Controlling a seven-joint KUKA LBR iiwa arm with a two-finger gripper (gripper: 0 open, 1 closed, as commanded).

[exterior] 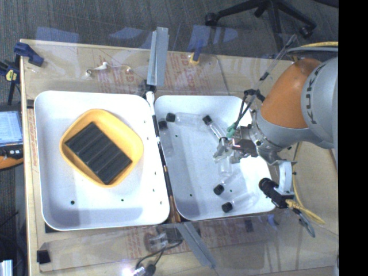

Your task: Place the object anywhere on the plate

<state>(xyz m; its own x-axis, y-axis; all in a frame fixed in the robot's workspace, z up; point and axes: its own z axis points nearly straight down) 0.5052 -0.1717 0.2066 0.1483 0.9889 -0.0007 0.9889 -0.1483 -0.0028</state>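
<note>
Two white bins sit side by side on a pale wood bench [86, 68]. Going near to far:

Near edge of bench: a clamp or bracket with cable at about the bin seam [154, 240], and a small black block at the near-left corner [42, 256].

Right bin [190, 206]: four small black pieces lie in it. Two are near-side, [227, 207] and [218, 189], close together; two are far-side, [170, 118] and [206, 119], well apart. Clear, hard-to-read items lie between them; I can't tell what they are. None of this is on the plate.

Gripper [224, 152] is over the right half of the right bin, with the arm [299, 102] coming in from the right and its orange band above the wrist. The fingers are lost against the clear clutter, so I can't tell how far apart they are, and I can't see that they hold anything. A green cable runs off the wrist [233, 128].

Left bin [52, 206]: one yellow plate [129, 134] sits roughly centred, rotated diagonally, with one dark ribbed rectangular slab [96, 152] lying flat on it. The bin wall seam [160, 165] stands between the gripper and the plate.

Far side: one grey metal bar [156, 56] stands along the seam, and one blue clamp is at the far-left corner [27, 53].

Room: grey carpet [86, 7] and one office chair base far right [270, 7].
</note>
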